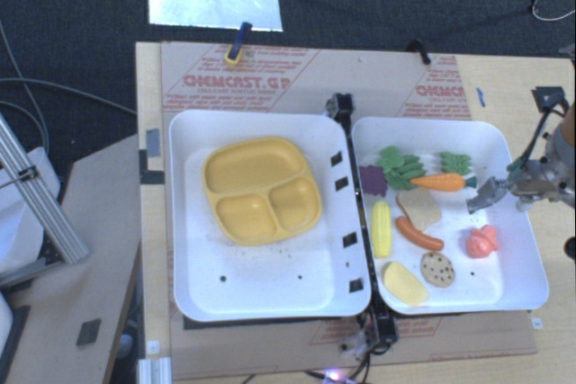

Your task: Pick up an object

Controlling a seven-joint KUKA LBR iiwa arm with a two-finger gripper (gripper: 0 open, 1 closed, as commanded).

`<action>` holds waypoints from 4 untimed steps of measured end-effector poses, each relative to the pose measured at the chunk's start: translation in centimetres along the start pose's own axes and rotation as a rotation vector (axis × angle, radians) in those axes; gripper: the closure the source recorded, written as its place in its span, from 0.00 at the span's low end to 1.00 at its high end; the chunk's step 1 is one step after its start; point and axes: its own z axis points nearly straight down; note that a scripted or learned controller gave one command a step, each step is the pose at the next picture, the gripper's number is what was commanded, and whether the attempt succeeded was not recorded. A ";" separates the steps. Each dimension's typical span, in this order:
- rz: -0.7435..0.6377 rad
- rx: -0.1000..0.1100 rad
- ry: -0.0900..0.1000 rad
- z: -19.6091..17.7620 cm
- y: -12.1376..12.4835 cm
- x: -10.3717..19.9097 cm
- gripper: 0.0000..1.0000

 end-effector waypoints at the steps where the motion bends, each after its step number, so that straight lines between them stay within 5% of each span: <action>1: 0.000 0.003 0.010 12.0 -2.4 3.3 0.00; 2: 0.001 -0.016 -0.001 10.4 -1.8 2.9 1.00; 3: -0.002 -0.011 -0.006 7.0 5.9 -1.1 1.00; 4: 0.005 0.005 0.002 12.3 -1.8 0.6 1.00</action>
